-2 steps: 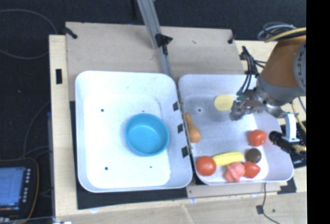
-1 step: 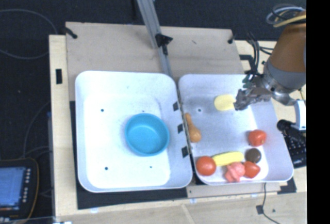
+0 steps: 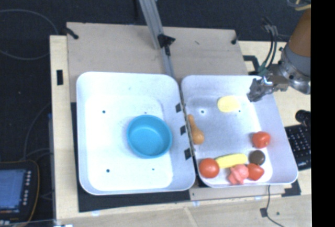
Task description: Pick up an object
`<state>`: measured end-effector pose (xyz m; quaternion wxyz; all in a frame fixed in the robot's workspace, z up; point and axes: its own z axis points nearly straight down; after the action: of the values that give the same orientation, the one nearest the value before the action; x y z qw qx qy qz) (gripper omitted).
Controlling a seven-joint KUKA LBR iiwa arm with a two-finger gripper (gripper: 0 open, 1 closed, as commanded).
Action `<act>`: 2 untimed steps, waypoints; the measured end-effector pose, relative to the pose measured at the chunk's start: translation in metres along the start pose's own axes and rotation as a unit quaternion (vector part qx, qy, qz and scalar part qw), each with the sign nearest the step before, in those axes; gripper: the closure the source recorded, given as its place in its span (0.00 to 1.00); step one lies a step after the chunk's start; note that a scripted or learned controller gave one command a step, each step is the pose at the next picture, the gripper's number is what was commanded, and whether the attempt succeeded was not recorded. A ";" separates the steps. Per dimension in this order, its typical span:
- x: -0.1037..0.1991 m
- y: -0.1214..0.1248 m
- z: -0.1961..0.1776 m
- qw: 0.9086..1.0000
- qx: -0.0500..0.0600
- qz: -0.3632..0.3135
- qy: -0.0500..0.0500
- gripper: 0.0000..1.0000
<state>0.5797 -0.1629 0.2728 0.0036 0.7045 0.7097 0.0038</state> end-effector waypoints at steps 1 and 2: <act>-0.001 0.001 -0.013 1.000 0.003 -0.002 0.000 1.00; 0.057 0.011 0.003 1.000 0.006 0.000 0.000 1.00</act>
<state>0.5904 -0.1060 0.2701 -0.0003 0.7044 0.7098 -0.0001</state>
